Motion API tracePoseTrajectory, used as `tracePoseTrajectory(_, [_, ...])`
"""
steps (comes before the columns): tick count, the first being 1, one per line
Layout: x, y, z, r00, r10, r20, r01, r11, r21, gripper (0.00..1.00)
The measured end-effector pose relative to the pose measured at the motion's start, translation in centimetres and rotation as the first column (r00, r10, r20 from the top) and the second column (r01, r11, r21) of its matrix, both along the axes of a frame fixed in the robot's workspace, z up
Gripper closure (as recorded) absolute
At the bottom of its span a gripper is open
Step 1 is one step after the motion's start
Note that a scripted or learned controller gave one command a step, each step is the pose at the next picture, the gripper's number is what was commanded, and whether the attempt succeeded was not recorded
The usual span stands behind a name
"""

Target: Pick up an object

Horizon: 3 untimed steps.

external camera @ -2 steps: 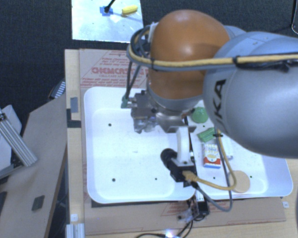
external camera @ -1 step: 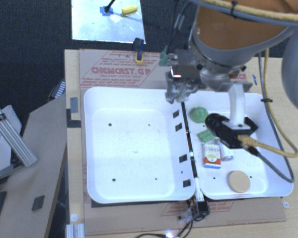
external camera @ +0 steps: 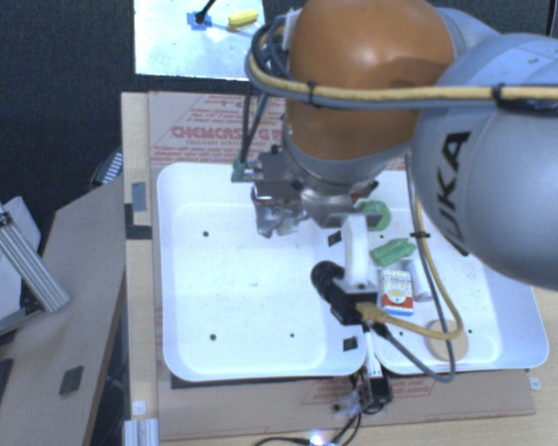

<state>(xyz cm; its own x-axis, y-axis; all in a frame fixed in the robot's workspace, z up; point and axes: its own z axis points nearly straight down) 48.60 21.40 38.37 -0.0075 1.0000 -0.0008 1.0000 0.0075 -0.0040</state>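
While end effector hovers left bin, green block right.

We see two bins side by side on the desk; a box lies in the right one.

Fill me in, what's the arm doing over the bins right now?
The KUKA arm reaches in from the right, its gripper low over the left bin near its back edge. I see nothing between its fingers. The loose items sit in the right bin: a green ring, a green block and a small box. No pick is evident yet.
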Motion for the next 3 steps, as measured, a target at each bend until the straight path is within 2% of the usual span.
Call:
tracePoseTrajectory(1, [0.1,-0.2,1.5,1.0,0.004,0.005,-0.004,1.0,0.001,1.0])
tracePoseTrajectory(2, [0.1,-1.3,16.1,1.0,-0.003,0.021,0.003,1.0,0.009,1.0])
tracePoseTrajectory(3, [0.0,1.6,4.2,1.0,-0.001,-0.005,0.001,1.0,-0.003,1.0])
